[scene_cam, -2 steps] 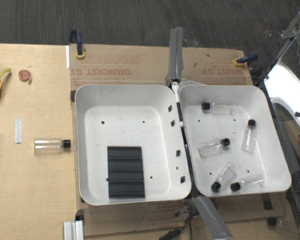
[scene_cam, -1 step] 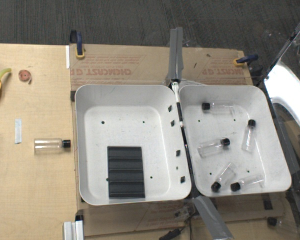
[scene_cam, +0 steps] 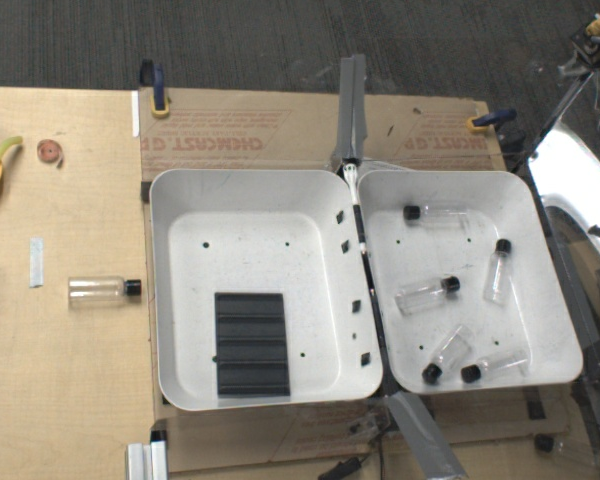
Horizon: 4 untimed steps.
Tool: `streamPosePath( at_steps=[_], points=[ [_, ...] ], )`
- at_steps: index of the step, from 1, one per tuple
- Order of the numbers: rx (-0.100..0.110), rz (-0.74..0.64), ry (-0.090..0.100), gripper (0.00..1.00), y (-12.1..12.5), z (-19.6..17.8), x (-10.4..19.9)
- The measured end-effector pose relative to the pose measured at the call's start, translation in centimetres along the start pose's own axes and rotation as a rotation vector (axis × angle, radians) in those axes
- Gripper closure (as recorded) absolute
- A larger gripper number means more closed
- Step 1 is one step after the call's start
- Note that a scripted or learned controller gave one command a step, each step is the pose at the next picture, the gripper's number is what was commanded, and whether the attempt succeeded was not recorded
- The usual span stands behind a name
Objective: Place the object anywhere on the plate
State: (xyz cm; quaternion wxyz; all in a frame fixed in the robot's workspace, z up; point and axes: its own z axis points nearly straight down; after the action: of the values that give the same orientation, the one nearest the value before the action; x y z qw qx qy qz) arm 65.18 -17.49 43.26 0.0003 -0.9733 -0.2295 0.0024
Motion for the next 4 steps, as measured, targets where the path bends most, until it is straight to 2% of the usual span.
streamPosePath(
  at_steps=[1, 2, 3, 4],
  points=[
    [0.001, 0.155, 0.000, 0.00, 3.9, -0.7, -2.6],
    [0.001, 0.263, 0.001, 0.00, 0.2, -0.7, -0.1],
    [0.001, 0.262, 0.000, 0.00, 3.8, -0.7, -3.1],
    [0.001, 0.261, 0.001, 0.00, 1.1, -0.7, -0.5]
  ],
)
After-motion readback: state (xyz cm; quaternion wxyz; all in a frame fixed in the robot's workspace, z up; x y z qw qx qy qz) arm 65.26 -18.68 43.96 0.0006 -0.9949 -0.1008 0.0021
